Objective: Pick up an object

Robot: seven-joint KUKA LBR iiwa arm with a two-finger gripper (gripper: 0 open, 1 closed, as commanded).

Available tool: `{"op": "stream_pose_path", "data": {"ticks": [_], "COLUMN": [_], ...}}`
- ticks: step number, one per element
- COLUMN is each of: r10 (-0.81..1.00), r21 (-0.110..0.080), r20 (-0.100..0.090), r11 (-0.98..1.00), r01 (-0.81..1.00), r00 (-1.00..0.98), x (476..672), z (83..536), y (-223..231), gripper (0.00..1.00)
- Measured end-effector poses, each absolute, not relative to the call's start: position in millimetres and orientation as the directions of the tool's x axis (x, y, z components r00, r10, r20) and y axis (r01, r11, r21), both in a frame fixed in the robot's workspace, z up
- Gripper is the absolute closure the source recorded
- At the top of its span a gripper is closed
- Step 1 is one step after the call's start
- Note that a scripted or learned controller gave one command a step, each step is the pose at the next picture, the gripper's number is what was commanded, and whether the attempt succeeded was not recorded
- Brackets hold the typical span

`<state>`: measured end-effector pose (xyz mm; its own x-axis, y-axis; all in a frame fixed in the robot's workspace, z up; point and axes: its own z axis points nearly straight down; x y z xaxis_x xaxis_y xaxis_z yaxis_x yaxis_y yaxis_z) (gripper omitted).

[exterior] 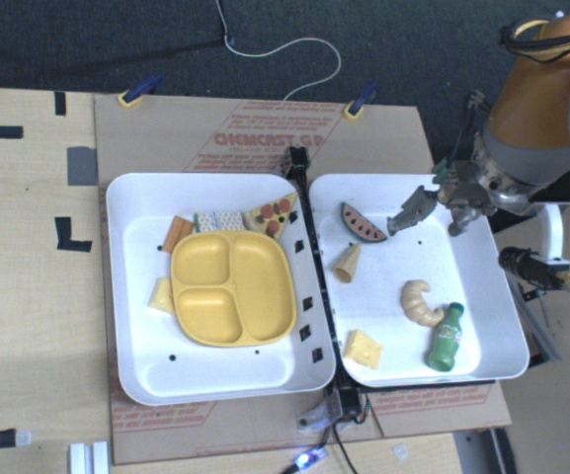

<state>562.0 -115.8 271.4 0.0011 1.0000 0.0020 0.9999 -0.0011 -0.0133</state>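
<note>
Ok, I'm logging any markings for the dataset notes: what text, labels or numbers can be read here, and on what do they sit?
Red print on the cardboard sheet under the bins, above the left bin: a line of capitals with smaller lines beneath, too blurred to read.
Red print on the cardboard's lower edge: also too blurred.
Label on the green bottle: too small to read.
Nothing else legible.

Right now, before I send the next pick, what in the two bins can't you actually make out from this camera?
- Items under the yellow divided plate in the left bin: the plate covers most of each, leaving edges that are too little to identify.
- Gripper over the right bin: fingers are dark and small, so open or shut is unclear; nothing visible between them.
- Arm: cut off by the camera view's top right edge.
</note>
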Motion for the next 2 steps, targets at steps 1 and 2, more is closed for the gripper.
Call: {"op": "stream_pose_path", "data": {"ticks": [1,2], "r10": [1.000,1.000], "r21": [-0.002,-0.008], "r20": [0.001,0.000], "r11": [0.002,0.001], "r01": [1.000,1.000], "r00": [-0.002,-0.001], "x": [563.9,555.8], "z": [278,216], "y": [-116,-116], "gripper": [0.00,0.00]}}
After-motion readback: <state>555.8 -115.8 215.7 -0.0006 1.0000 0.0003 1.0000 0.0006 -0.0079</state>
